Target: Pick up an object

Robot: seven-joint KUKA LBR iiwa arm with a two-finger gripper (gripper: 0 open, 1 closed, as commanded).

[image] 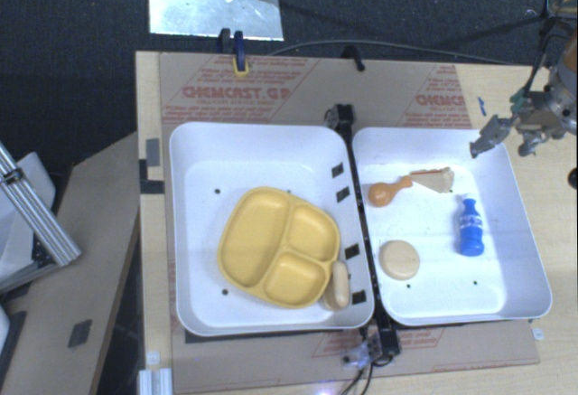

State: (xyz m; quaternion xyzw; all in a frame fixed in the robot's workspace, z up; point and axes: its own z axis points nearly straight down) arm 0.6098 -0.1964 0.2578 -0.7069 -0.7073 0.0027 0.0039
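Objects for picking lie mostly in the right bin (519, 203): you have a blue bottle (469, 226) toward its right side, a round tan disc (399, 258) near the middle front, an orange spoon-like piece (386, 193) by the divider, and a pale wedge (433, 180) just beside it toward the back. In the left bin (194, 203) sits a yellow divided tray (278, 247), with a small beige piece (338, 285) touching its front right corner.

Your gripper (510, 136) hangs at the far right, above the right bin's back corner, well apart from every item. Nothing is between its prongs; they look spread, one pointing left and one down, though the view is small.

By my reading, you are at the approach step, with no target reached yet. The bottle is nearest. Next you need to bring the gripper forward and down over it, aligned across its narrow width, and mind the bin wall close beside it.
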